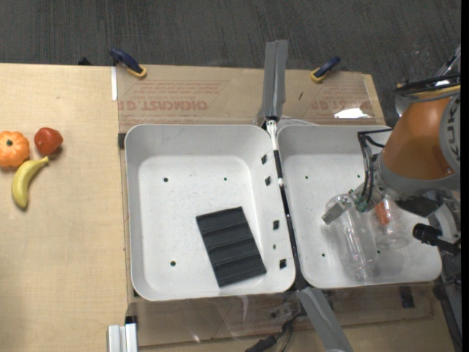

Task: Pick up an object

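Note:
A clear plastic bottle (359,246) lies in the right bin (315,189), near its front right part, with a small orange piece (382,213) by its upper end. My gripper (344,208) hangs low over the bottle's upper end, under the orange-banded wrist (418,149). Whether it touches the bottle cannot be made out through the clear plastic. A black ridged block (231,246) lies flat in the left bin (168,160), toward its front.
On the wooden bench at the far left lie a banana (24,182), an orange (11,149) and a red fruit (47,141). Clamps (128,62) hold cardboard behind the bins. A grey divider bar (275,79) runs between the bins.

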### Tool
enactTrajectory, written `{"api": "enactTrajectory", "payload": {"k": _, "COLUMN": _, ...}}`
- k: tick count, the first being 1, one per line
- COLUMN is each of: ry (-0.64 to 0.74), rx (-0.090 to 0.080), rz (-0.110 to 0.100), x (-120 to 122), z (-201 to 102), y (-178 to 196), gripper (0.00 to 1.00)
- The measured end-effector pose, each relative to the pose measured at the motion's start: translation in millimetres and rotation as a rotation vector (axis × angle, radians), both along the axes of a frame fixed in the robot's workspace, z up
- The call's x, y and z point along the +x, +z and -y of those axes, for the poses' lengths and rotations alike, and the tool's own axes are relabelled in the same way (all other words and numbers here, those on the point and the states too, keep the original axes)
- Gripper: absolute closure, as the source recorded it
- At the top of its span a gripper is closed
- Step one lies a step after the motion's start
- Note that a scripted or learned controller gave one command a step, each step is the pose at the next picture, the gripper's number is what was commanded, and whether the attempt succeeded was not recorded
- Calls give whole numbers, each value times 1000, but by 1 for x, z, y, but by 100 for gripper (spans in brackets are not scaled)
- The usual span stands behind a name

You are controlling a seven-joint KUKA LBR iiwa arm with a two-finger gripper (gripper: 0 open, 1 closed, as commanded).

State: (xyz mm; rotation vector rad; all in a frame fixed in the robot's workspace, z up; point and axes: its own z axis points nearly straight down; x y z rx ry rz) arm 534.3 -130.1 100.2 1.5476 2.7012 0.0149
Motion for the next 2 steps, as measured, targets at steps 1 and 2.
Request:
{"api": "enactTrajectory", "payload": {"k": 1, "ry": 31, "rx": 0, "rz": -13, "x": 35, "z": -2, "y": -2, "gripper": 0}}
{"api": "enactTrajectory", "payload": {"k": 2, "ry": 17, "rx": 2, "rz": -18, "x": -13, "z": 7, "y": -5, "gripper": 0}}
